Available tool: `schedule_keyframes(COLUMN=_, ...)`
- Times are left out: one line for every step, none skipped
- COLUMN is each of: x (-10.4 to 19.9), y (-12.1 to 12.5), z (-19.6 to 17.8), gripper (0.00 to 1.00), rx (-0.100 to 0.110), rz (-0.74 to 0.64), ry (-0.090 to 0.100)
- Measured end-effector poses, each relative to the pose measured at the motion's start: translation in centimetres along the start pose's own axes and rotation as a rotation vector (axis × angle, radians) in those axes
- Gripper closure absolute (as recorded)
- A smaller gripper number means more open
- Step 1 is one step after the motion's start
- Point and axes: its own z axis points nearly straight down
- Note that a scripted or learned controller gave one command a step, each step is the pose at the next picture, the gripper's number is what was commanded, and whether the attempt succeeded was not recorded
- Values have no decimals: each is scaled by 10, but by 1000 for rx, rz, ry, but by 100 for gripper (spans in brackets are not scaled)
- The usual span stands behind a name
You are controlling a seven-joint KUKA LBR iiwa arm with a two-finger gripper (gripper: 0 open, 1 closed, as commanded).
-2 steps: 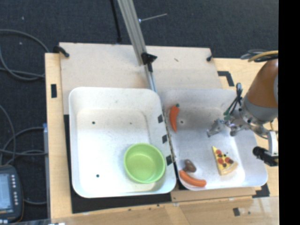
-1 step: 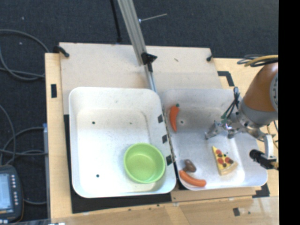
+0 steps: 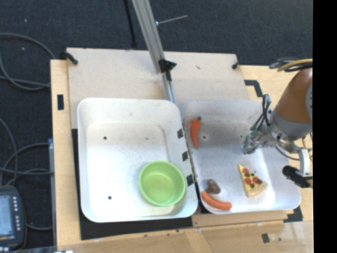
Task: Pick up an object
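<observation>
I log the pizza slice (image 3: pixel 251 181) flat in the right bin (image 3: pixel 226 115), w/ hot dog (image 3: pixel 216 201), brown lump (image 3: pixel 212 185) and carrot (image 3: pixel 195 132) to its left. Jaws (image 3: pixel 248 145) hover just above the slice; open/closed state I cannot tell. Green bowl (image 3: pixel 162 183) sits in left bin (image 3: pixel 105 115).

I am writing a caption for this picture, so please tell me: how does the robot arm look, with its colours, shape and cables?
The arm is thick and rounded, with an orange band above a grey wrist. Thin dark and greenish cables run down its side to a small grey metal tool. A black part and a white part stick out beside the wrist.
</observation>
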Motion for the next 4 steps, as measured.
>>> schedule_keyframes(x=-4, y=6, z=-45, gripper=100, rx=-2, rz=-7, ry=1)
schedule_keyframes(x=1, y=0, z=-98, gripper=100, rx=-2, rz=-8, ry=1)
schedule_keyframes(x=0, y=1, z=-113, gripper=100, rx=1, rz=-8, ry=2)
schedule_keyframes(x=54, y=19, z=-121, gripper=100, rx=0, rz=-14, ry=4)
